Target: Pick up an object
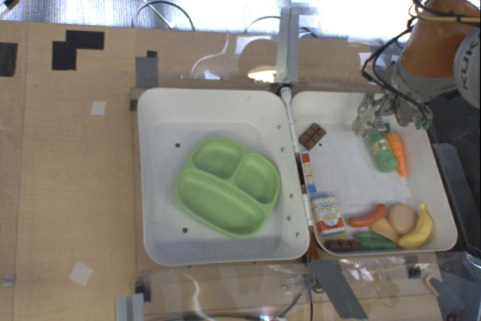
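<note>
My gripper (373, 121) hangs over the back of the right bin (342, 169), at the end of the grey arm with its orange band (440, 37). Right below it lies a green bottle (382, 152), its top end touching or hidden by the gripper; whether it is gripped I cannot tell. An orange carrot (399, 153) lies along the bottle's right side. A brown chocolate bar (312, 135) rests to the left of the gripper.
At the right bin's front lie a small carton (328, 214), a red sausage (366, 217), a tan ball (402, 218), a banana (420, 228) and a green pod (376, 240). The left bin (161, 131) holds a green divided plate (228, 184).
</note>
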Motion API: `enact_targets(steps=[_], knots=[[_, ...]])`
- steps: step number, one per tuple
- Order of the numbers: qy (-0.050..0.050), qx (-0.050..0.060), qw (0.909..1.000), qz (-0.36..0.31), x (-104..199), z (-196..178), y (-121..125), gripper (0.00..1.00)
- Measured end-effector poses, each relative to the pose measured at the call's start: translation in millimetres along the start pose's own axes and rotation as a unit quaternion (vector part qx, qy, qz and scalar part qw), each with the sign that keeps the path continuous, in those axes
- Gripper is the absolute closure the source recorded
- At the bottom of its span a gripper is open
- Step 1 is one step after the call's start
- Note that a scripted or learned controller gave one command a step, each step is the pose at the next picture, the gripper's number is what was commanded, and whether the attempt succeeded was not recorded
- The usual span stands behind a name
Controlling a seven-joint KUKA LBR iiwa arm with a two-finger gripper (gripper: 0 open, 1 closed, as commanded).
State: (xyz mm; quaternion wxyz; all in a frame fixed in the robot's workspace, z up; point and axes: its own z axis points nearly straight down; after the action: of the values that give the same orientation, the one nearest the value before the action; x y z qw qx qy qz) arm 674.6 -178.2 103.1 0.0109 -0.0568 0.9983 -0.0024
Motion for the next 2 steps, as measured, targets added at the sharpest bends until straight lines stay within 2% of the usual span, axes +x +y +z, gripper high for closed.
enact_targets(steps=[1, 2], knots=[[0.004, -0.001, 1.0000, 0.000, 2, 1, 0, 0.00], [0.006, -0.002, 1.0000, -0.004, 15, 15, 2, 0.00]])
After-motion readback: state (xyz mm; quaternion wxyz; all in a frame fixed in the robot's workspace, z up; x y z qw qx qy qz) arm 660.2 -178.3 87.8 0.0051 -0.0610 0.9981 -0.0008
